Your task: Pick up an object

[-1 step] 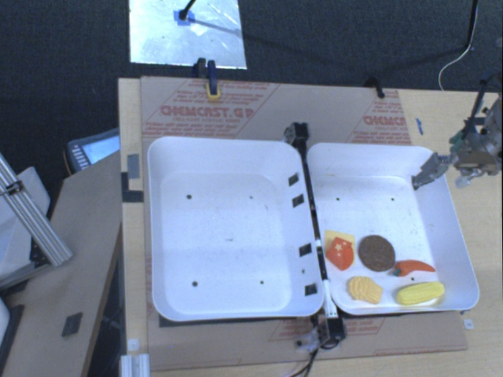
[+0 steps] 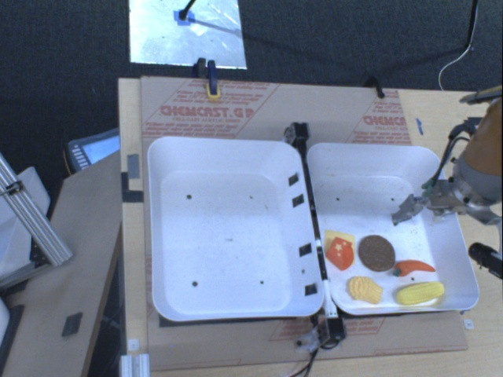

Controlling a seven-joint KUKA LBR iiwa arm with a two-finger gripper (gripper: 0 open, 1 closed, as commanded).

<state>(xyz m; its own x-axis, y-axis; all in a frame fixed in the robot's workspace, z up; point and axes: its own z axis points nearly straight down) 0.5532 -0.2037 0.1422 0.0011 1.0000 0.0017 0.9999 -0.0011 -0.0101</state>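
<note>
1. The gripper hovers over the right bin; whether it is open or closed cannot be told.
2. A brown disc, pepper, corn and other toy food lie near the bin's front edge.

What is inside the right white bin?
Five toy foods lie in the right bin: a pizza slice, brown disc, chili, yellow piece, corn. The gripper covers little.

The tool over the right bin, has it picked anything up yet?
Not yet. The tool hangs over the right bin with nothing in it. All the toy foods lie at the bin's near side: pizza slice, brown patty, chili pepper, corn cob, yellow piece. The whole pick is left.
</note>
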